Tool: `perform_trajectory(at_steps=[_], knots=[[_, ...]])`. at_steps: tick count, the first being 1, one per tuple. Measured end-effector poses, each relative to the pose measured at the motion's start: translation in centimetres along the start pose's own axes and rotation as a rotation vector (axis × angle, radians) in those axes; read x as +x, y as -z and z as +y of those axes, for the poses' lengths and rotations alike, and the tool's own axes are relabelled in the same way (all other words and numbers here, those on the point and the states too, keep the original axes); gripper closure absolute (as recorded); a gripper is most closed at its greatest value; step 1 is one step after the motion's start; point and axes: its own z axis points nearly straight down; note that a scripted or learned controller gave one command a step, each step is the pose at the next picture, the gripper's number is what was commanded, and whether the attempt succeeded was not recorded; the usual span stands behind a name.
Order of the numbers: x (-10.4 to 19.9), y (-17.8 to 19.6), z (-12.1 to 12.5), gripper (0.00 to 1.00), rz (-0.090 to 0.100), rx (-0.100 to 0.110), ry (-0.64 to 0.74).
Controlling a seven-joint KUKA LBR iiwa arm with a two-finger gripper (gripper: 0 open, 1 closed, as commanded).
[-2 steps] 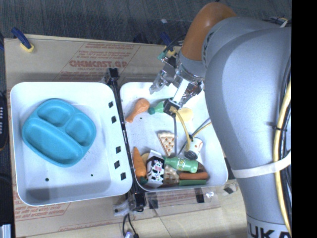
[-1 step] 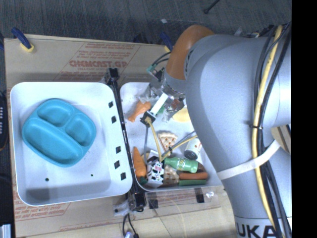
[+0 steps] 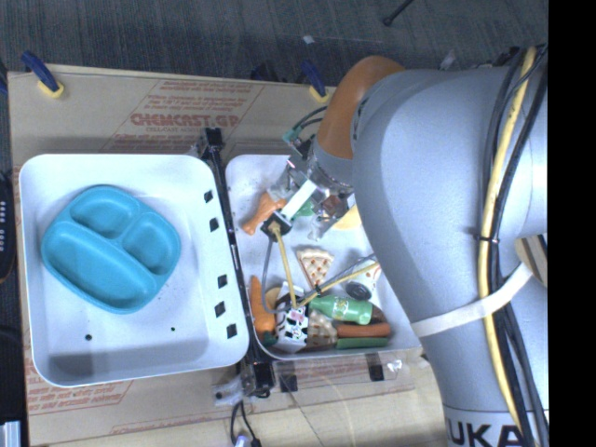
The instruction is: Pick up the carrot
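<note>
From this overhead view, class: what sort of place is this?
Probably a robotics lab bench: a grey arm reaches over two white bins, one with toy food, on clamped cardboard.

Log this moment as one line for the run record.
task: pick up carrot | gripper: low in right bin, near its top | carrot: just left of gripper, grasp unclear | left bin: blue divided plate

**Even light, soft picture**

My view is evenly and brightly lit from above. The shallow white plastic left bin (image 3: 56, 170) glares pale, with grey shadow along its near wall. My broad grey arm (image 3: 438, 212) looks soft and slightly blurred. Fine detail is grainy.
</note>
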Motion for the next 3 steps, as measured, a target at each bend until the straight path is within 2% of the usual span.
perform_trajectory(at_steps=[1, 2, 3], knots=[[1.4, -0.1, 0.4, 0.00, -0.001, 0.009, -0.436], [-1.5, -1.2, -1.8, 0.00, -0.019, 0.015, -0.434], [-1.3, -0.3, -2.0, 1.00, -0.022, 0.026, -0.428]])
